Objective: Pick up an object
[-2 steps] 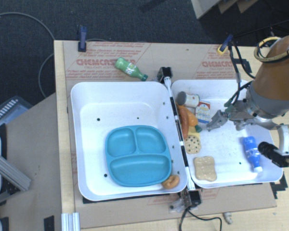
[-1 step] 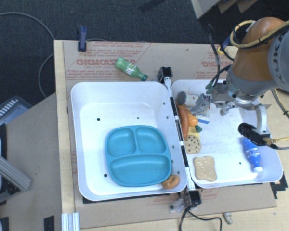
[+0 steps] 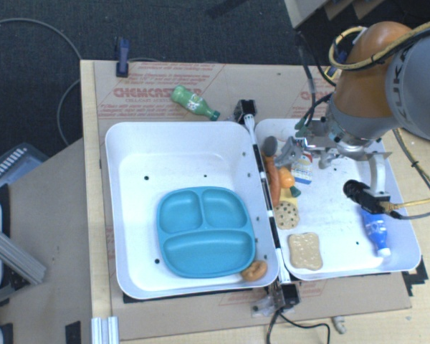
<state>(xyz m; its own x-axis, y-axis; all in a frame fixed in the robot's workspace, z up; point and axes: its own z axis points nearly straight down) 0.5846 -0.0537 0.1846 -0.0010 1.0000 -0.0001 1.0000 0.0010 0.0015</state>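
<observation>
Nearest, in right bin (image 3: 408, 253): toast slice (image 3: 305, 251), flat, light, stiff; best pinched across its short edges. Beyond, cookie (image 3: 287, 214), carrot (image 3: 273, 178). Farthest, hand (image 3: 301, 156) hovering over small carton (image 3: 302, 173); grip state impossible to tell.

Green bottle (image 3: 194, 102) on cardboard (image 3: 150, 84) — blue clip (image 3: 122, 54) nearby

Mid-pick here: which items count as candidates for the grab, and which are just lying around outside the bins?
Candidates, right bin:
carrot
cheese wedge
bread slice
blue tube
In the left bin: blue divided plate, pastry

Lying about on the bench:
green bottle
blue clip
</observation>
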